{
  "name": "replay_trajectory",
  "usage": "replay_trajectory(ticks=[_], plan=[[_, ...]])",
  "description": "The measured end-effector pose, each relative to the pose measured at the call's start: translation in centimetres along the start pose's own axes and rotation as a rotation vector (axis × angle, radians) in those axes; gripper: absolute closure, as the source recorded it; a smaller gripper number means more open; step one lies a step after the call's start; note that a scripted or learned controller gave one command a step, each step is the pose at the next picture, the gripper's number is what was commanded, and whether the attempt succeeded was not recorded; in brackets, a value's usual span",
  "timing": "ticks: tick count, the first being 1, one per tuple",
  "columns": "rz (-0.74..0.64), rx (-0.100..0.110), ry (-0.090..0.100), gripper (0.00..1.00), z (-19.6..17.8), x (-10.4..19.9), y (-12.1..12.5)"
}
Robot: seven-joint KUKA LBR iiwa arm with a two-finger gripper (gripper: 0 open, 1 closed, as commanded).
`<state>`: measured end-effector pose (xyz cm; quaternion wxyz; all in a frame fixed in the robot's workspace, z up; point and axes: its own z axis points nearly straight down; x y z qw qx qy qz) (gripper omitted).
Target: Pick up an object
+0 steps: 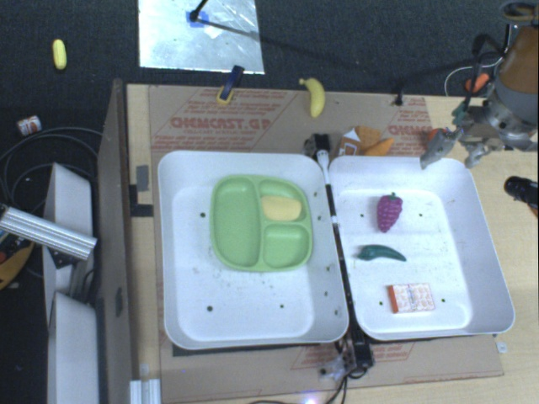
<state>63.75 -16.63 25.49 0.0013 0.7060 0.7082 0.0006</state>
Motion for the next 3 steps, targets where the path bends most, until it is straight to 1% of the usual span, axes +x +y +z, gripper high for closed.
replay_trajectory(ticks=[1,2,3], plan=[[-0.003,0.007,0.003,0.0,17.8,2.8,2.2],[-0.001,0.003,0.002,0.0,17.1,5.2,-0.9],[-0.001,-0.004,0.0,1.0,15.9,5.1,-0.7]])
